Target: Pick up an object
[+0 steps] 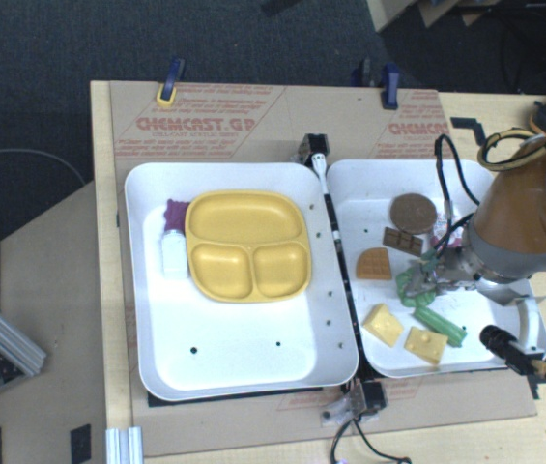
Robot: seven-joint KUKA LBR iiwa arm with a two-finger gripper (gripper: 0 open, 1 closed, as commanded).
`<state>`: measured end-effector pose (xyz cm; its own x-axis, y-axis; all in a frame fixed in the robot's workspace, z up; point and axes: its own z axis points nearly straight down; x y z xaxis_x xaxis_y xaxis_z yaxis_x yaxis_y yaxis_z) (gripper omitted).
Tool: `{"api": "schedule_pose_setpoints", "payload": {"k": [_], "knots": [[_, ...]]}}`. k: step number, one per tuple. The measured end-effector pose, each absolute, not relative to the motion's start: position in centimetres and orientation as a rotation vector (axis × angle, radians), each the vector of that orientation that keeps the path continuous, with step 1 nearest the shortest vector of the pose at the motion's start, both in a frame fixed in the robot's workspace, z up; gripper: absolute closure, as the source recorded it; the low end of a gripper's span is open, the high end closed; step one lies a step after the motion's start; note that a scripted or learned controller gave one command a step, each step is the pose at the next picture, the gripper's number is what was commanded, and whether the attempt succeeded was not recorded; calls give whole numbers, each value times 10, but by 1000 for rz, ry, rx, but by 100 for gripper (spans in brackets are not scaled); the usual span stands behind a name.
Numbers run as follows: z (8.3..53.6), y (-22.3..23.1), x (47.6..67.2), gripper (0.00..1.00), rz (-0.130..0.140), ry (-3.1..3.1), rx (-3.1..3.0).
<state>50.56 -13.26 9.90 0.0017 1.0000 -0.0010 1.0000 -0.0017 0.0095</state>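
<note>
The right bin [379, 187] holds several small items: a round brown disc [414, 211], a dark brown bar [403, 241], a tan bread-shaped piece [373, 264], two yellow wedges [384, 324] [425, 344], and a green piece [439, 323]. My gripper [431, 276] reaches in from the right and hangs low over the middle of this bin, right above a curled green item [408, 288]. The arm's grey body and orange band [519, 206] cover the bin's right side.
The left bin [234, 356] carries a yellow divided plate [248, 244] and a white bottle with a purple cap [173, 240] beside its left edge. Black cables [446, 177] loop above the right bin. A black divider [333, 249] runs between the bins.
</note>
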Motion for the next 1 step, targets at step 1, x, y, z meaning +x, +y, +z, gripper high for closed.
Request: {"api": "schedule_pose_setpoints", "payload": {"k": [1], "knots": [[162, -134, 512, 100, 6, 2217, 2214]]}}
